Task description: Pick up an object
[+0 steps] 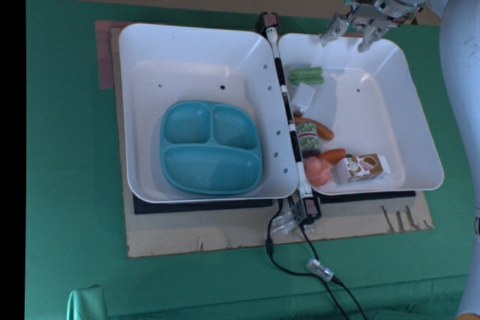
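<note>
My gripper (351, 36) hangs open above the far rim of the right bin (390, 124), with nothing between its fingers. Below it, along the bin's left side, lie green pea pods (306, 75), a small white packet (303, 96), an orange sausage (315, 127), a green-labelled can (307, 139), a tomato (318, 171) with a carrot piece (333, 155), and a small brown-and-white carton (361, 168). All of these lie well apart from the gripper, toward the near side.
The left bin (150, 64) holds a teal divided plate (211, 148). A black-and-white divider strip (283, 97) runs between the bins. Cables (311, 258) trail off the cardboard onto the green cloth at the front. The arm (457, 49) fills the right side.
</note>
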`<state>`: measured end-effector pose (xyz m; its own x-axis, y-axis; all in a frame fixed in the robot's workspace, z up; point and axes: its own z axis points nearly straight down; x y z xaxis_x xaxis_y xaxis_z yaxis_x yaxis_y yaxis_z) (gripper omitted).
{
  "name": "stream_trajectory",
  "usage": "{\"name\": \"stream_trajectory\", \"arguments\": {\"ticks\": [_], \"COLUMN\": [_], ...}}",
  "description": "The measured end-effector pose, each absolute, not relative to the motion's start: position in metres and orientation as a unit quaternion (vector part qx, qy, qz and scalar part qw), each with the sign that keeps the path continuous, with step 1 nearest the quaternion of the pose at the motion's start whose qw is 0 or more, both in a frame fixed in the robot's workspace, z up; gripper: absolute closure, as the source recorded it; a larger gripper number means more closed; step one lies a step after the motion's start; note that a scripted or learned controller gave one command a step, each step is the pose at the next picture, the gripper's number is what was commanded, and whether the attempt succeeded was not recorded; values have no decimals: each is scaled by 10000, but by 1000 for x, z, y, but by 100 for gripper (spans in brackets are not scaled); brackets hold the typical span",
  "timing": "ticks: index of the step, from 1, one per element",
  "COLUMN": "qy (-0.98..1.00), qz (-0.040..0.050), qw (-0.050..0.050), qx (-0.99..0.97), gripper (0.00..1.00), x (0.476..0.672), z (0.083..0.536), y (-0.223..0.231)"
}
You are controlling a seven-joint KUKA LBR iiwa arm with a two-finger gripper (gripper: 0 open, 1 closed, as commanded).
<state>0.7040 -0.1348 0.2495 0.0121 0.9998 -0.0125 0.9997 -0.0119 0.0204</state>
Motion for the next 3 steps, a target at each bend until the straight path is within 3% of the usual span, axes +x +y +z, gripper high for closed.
{"name": "stream_trajectory", "arguments": {"ticks": [1,2,3], "qy": [7044,7048,7054], "qz": [34,31,9], "qw": [80,83,45], "qx": [7097,7094,7087], "gripper": [0,0,0], "x": [702,701,654], "z": [286,353,219], "y": [-166,-188,-131]}}
